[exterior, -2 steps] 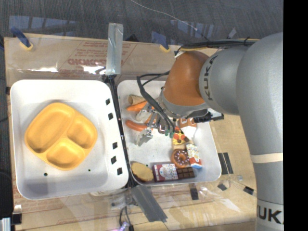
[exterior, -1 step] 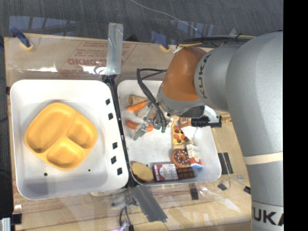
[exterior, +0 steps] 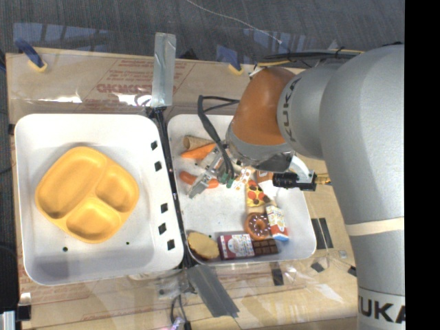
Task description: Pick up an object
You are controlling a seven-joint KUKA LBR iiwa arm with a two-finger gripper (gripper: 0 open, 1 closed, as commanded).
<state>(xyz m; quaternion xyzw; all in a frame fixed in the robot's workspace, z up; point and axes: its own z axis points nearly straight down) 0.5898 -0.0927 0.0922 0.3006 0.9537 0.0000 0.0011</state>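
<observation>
My gripper is low in the right bin, near its left wall, under the arm's orange band. It sits among toy foods. An orange carrot-like piece lies just above it. A smaller orange piece lies right at its tip, touching or nearly so; I cannot see that it is held. Lower in the bin are a brown donut, a dark wrapped bar and a round tan biscuit.
The left bin holds a yellow divided plate. Small colourful pieces and a white-and-blue carton lie right of the gripper. The big grey arm covers the right bin's upper right. A taped divider separates the bins.
</observation>
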